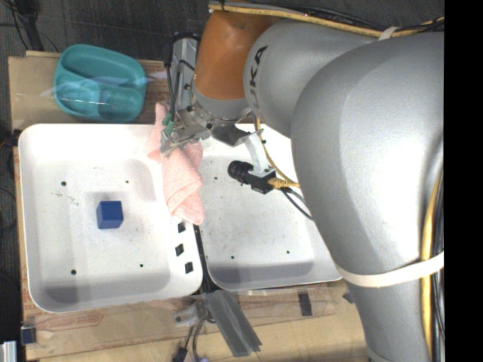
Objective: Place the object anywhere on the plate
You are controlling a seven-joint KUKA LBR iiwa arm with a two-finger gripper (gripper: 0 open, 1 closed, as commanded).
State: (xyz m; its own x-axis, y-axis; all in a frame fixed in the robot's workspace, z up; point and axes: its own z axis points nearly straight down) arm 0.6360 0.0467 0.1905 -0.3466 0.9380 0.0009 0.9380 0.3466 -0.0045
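One pink cloth [181, 176] hangs from the end effector [175, 130].

Arm [362, 149] is big smooth matte-grey castings, rounded housings, with an orange band [223, 55] above the wrist and part of the black KUKA lettering [259, 60] on the grey shell beside it. Yellow and black cables [302, 13] run along the top edge of the upper link, another pale cable loops across the lower housing, and a thin yellow lead trails from a small black cylindrical connector [245, 173] under the wrist. Wrist end is a cluster of grey metal brackets and fittings, gripper [175, 130] detail too cluttered to resolve.
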